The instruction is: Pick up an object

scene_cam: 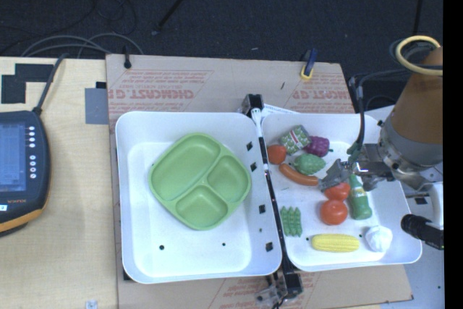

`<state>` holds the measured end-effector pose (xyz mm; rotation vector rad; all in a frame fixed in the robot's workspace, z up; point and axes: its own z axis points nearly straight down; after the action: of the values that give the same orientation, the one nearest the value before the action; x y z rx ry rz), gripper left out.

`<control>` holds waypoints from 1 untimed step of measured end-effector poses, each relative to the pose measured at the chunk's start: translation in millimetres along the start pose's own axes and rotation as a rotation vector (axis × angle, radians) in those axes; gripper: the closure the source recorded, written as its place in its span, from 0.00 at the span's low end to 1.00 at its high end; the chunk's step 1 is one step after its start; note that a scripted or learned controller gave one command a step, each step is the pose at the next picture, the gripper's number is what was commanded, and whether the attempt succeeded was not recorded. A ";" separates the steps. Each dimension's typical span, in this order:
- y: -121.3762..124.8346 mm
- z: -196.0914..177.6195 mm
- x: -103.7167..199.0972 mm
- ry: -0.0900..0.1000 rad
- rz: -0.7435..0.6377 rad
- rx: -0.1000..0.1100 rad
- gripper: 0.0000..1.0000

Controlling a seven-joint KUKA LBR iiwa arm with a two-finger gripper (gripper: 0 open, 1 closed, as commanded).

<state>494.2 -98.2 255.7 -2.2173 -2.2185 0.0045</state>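
The right bin (409, 246) holds several toy foods. A purple eggplant (317, 146), a green leafy piece (309, 163), a striped wrapped piece (294, 137) and an orange sausage (297, 175) lie at its back left. Two red tomatoes (338, 192) (333, 212) and a green bottle (359, 203) sit in the middle. My gripper (338, 174) reaches in from the right and hangs low over the upper tomato, just right of the sausage's end. Nothing is visibly held.
A small red tomato (276, 153), green pea pods (291, 221), a yellow corn cob (335, 243) and a white lump (376, 237) also lie in the right bin. The left bin (134, 228) holds a green divided plate (200, 181). A pendant (18, 163) rests far left.
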 end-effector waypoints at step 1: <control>-22.0 131.1 -22.5 0.003 0.002 0.011 0.00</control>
<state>471.6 -120.6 124.7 -2.2128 -2.2089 0.0140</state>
